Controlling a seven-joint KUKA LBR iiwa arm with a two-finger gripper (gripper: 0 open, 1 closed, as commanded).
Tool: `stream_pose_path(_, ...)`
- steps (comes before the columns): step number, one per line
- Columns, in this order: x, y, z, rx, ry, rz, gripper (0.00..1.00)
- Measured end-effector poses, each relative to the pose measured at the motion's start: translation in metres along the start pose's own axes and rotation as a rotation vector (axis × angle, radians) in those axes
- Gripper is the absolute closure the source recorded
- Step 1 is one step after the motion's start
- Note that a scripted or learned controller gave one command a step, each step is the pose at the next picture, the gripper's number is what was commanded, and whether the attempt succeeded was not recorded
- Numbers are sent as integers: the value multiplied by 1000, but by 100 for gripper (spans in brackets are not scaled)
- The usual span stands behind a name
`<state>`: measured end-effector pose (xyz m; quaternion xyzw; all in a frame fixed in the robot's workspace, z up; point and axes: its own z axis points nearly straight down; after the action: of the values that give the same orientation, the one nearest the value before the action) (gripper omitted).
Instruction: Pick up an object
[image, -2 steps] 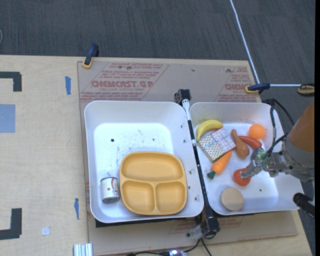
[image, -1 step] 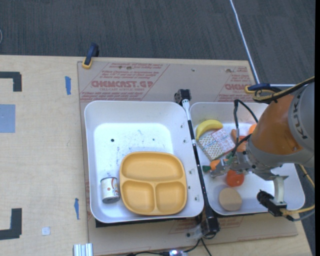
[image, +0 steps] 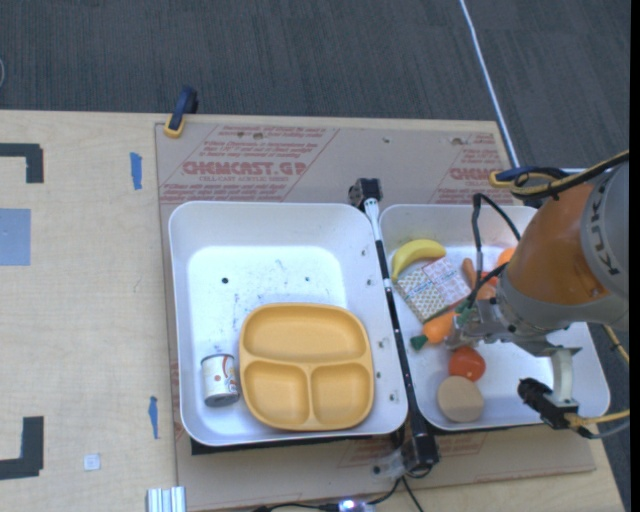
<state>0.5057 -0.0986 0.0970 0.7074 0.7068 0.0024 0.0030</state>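
Bins sit side by side on the desk (image: 80, 330) — two shallow white ones. The left bin (image: 185, 300) holds a yellow plate (image: 305, 365) with three parts, and a small can (image: 219, 380) lies on its side just beside the plate's left edge. The right bin (image: 590, 385) holds the small things: a yellow banana (image: 416, 254) near the top, a flat packet with a dotted pattern (image: 432, 287) just below it, an orange carrot (image: 438, 328) under the packet, a red tomato (image: 466, 364) lower down, and a round tan block (image: 460, 401) near the bottom wall. The grey and orange arm (image: 560, 255) reaches in from the right and hangs over the right bin. Its gripper (image: 470, 325) sits low, right by the carrot and just above the tomato. The fingers are too hidden to tell if they are wide, narrow, or holding anything. A thin black rod (image: 385, 275) lies along the wall between the two bins.
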Motion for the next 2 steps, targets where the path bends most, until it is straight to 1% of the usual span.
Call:
stream_pose_path(1,67,-25,-88,7,1,-2,100)
stream_pose_path(2,67,-25,-88,6,1,-1,0)
